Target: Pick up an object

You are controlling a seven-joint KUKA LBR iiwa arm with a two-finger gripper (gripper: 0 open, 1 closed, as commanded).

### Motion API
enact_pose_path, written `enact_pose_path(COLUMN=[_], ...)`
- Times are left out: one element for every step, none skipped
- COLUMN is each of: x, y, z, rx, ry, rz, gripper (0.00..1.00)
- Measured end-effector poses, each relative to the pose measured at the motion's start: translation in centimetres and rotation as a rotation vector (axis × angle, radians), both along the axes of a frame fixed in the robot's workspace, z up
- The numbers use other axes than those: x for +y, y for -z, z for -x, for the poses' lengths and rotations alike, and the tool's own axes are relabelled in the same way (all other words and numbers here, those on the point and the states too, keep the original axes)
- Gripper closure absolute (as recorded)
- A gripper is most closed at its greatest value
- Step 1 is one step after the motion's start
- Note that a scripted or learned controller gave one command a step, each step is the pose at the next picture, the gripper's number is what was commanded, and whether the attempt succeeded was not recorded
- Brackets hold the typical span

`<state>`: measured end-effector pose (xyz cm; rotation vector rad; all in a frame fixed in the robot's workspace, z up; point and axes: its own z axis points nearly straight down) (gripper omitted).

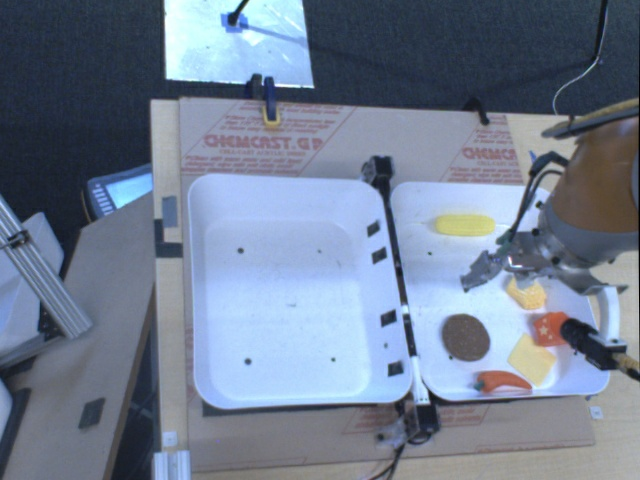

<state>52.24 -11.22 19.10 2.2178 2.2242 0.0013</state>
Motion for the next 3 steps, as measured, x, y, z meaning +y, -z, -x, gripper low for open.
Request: enact_pose_path(x=[-5.6, -4.2, -1.3], y=[0.5, -7.0, 3.2], z=[-2.4, 3.0, -5.4], rx=[-0.003, -0.003, 0.000], ry=[0.005, 0.003, -0.006], rz=[0.004, 0.001, 0.000], gripper=[0.00, 0.00, 0.00])
